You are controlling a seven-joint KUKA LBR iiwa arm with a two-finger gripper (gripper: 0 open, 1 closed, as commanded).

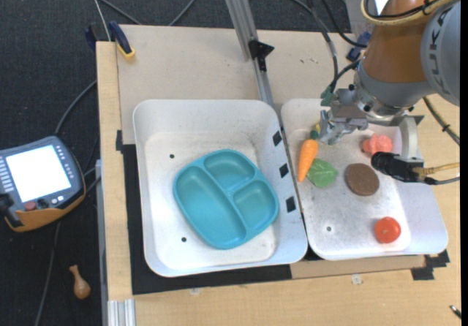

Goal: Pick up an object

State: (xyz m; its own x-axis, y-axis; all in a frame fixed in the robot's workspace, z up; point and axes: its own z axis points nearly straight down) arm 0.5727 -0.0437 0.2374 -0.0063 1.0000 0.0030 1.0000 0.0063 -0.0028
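1. Camera view, layout. The bench carries two white bins. The left bin holds a blue divided plate. The right bin holds a carrot, a green leafy toy, a brown disc, a pink item and a red tomato.

2. Camera view, arm. The arm reaches in from the right. Its gripper hangs over the far-left part of the right bin, just beyond the carrot's upper end.

3. Fingers. They look slightly apart with nothing visible between them, though the detail is small. No object is held.

4. Step in hand. Judged to be the approach before a grasp. No item has been lifted and all five lie on the bin floor.

5. Likely target. The carrot is the nearest item to the gripper, so it is taken as the task's thing. It lies against the bin's left wall, touching or just beside the green leafy toy.

6. Orientation. The carrot's long axis runs roughly up and down the view, tilted slightly. Its thick end points away from the camera, toward the gripper; its narrow tip points toward the near edge.

7. Next move, judged. The gripper must shift toward the carrot's middle, set its fingers across the long axis, then descend and close. The wall and the toy leave little room either side.
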